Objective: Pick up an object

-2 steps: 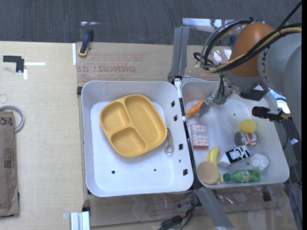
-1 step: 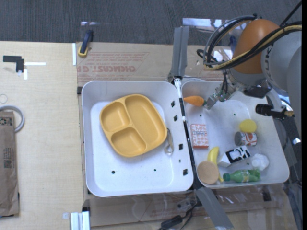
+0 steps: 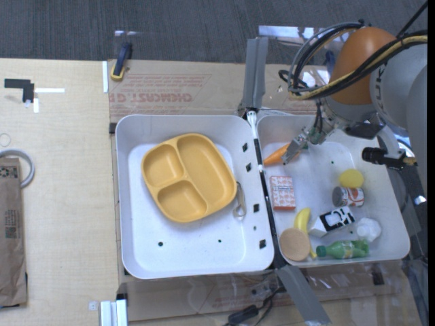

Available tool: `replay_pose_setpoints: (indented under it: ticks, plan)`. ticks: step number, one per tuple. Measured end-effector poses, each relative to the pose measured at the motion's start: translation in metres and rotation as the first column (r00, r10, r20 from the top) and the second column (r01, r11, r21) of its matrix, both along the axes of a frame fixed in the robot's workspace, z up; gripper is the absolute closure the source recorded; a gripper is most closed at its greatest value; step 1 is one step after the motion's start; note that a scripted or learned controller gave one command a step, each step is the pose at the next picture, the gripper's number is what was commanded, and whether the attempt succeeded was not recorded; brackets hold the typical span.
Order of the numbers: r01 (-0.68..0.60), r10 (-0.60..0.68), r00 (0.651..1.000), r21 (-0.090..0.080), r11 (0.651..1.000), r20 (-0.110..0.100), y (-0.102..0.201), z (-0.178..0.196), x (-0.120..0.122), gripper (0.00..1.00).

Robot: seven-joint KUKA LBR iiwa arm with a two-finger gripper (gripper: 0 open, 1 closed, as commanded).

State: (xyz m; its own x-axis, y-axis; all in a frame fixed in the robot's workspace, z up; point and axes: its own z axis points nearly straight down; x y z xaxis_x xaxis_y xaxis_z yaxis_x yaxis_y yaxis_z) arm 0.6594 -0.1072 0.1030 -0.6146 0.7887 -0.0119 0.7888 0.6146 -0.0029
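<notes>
My gripper hangs low over the back left part of the right bin, its tip right beside the right end of an orange carrot that lies against the bin's left wall. Whether it touches the carrot I cannot make out. Further forward lie a red-and-white box, a yellow lemon, a small can, a banana, a black-and-white item, a tan round disc and a green bottle.
The left bin holds a yellow divided plate and a small metal piece by its right wall. A white crumpled thing lies at the right bin's front right. The arm and its cables cross the back right corner.
</notes>
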Motion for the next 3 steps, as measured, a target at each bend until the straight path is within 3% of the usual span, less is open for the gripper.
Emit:
replay_pose_setpoints:
  ticks: [1,2,3]
  plan:
    - [0.178,-0.178,0.984,0.01,0.984,-0.004,-0.001,-0.011,-0.031,0.0]
    - [0.226,-0.226,0.974,0.009,0.974,-0.002,0.017,0.09,-0.008,0.0]
    - [0.25,-0.25,0.968,0.016,0.968,0.007,0.003,-0.002,0.004,0.0]
